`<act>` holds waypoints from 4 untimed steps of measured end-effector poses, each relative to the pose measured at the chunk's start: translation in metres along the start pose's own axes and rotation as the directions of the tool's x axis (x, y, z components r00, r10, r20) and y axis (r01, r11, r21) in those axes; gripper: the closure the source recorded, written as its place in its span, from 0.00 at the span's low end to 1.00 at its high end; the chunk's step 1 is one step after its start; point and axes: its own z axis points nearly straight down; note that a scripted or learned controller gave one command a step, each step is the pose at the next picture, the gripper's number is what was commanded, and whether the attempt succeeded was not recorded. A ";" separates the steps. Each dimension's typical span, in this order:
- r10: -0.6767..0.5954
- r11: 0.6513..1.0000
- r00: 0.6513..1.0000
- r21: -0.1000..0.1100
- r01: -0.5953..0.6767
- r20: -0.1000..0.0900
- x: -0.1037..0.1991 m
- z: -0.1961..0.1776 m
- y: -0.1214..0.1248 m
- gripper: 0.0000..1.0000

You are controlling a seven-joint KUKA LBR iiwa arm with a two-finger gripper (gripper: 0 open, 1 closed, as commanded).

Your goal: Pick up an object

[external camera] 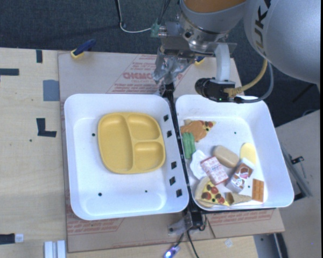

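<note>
Hovering at the bins' far edge, the hand (168, 78) hangs, grip state impossible to tell, while the light, stiff bread roll (226, 156) invites a pinch across its middle.

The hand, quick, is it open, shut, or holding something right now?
Hand: above the far end of the seam between the two bins, nothing visible between its fingers; open or shut cannot be told.
</note>
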 end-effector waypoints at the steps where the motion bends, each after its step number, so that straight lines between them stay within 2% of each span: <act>1: -0.003 1.000 1.000 -0.027 0.003 -0.005 -0.005 -0.125 0.021 1.00; 2: -0.001 1.000 1.000 0.000 0.001 -0.001 -0.006 -0.014 -0.029 1.00; 3: -0.007 1.000 1.000 -0.025 0.007 -0.007 0.051 -0.124 -0.015 1.00; 4: 0.003 1.000 1.000 -0.007 -0.003 -0.002 -0.018 -0.064 -0.066 1.00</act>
